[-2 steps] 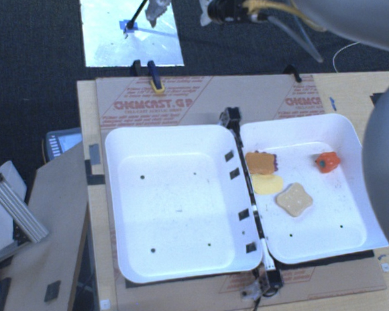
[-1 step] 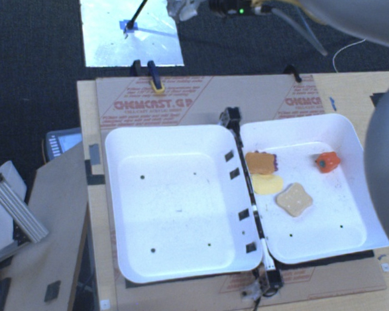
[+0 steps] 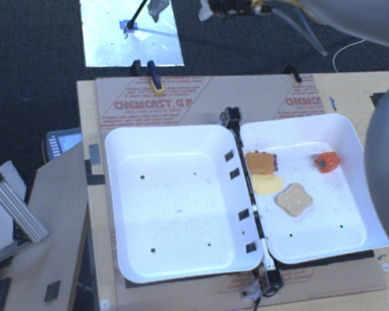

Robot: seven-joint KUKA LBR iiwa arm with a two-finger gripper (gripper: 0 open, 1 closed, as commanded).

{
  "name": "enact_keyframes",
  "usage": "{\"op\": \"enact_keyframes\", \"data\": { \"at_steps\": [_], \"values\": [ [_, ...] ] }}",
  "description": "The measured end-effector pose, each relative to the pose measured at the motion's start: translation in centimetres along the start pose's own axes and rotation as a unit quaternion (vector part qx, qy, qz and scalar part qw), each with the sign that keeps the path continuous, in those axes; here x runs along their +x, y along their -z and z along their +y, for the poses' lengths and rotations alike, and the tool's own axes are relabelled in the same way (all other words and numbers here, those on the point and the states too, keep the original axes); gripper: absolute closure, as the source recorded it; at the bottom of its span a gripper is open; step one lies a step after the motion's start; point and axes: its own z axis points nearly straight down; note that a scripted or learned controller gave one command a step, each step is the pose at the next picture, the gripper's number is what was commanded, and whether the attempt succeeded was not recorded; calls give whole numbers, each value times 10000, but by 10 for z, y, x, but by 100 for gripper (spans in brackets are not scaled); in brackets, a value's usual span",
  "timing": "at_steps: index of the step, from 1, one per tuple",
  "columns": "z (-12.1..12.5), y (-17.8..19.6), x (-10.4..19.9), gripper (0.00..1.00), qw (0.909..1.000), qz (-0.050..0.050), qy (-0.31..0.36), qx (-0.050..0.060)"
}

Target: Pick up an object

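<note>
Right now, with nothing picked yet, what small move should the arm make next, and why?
Probably swing the arm left and down over the right bin, toward the toast. The arm sits at the right edge of the view, clear of the items. The toast lies flat with bare floor on its right and lower sides, while the orange block and yellow piece crowd the divider.

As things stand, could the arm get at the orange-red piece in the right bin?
Probably yes: the orange-red piece lies alone in the right bin, apart from the toast-like piece, nothing over it, on the arm's side.
</note>
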Motion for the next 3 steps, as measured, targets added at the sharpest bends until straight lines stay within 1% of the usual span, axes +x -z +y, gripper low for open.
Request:
{"op": "enact_keyframes", "data": {
  "at_steps": [1, 2, 3],
  "values": [
    [0, 12, 1, 100, 10000, 6, 18, -13],
    [-31, -226, -72, 100, 9999, -39, -84, 108],
    [-108, -152, -45, 100, 10000, 10, -23, 1]
  ]
}}
